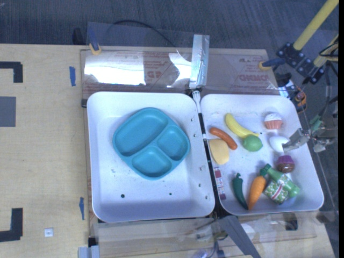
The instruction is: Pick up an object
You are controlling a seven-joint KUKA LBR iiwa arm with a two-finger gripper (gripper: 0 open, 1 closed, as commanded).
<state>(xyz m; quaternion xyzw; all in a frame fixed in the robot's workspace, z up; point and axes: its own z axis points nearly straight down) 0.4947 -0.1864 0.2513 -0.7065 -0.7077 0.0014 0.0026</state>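
The right bin (252,102) holds several toy foods. Among them are a yellow banana (236,126), a red sausage (223,137), a pale yellow wedge (219,151) and a green lime (252,142). There are also a pink cupcake (273,121), a white egg (277,143), a purple onion (285,164), an orange carrot (256,190), a dark green pepper (239,190) and a green patterned packet (281,188). My gripper (299,139) is a grey shape low at the bin's right rim, just right of the egg and above the onion, with nothing seen in it.
The left bin (102,181) carries a blue divided plate (151,142). A raised divider (203,144) separates the two bins. A clear panel with taped metal strip (199,61) stands behind them. A yellow pole with black clamp (312,26) and cables crowd the upper right.
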